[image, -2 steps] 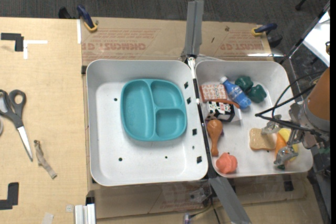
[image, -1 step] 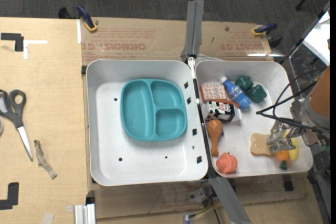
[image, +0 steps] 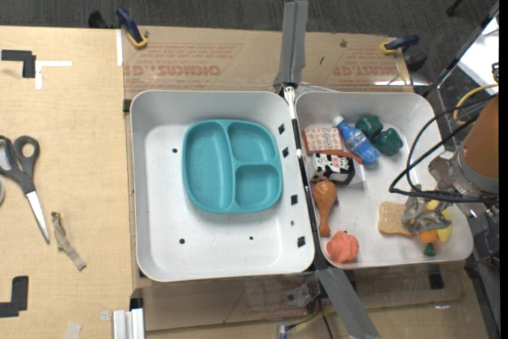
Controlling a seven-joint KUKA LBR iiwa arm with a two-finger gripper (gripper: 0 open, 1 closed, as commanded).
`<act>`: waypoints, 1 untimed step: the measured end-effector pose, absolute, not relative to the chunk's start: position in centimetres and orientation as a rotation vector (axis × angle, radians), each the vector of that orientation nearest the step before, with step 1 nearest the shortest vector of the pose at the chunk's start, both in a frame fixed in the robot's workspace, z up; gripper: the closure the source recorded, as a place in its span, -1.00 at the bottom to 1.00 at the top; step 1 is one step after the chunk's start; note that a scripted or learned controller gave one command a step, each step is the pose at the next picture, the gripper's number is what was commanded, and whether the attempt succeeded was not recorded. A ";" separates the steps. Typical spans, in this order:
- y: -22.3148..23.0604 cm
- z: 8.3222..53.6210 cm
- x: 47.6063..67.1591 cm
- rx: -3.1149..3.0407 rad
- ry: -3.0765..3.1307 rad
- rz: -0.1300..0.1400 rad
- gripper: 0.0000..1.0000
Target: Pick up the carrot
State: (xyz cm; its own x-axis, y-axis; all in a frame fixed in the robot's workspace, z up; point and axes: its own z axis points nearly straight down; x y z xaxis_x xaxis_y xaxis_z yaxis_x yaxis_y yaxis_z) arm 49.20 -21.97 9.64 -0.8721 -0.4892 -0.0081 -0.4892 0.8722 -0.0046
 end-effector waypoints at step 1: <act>-22.0 13.3 50.8 -1.455 2.779 0.000 1.00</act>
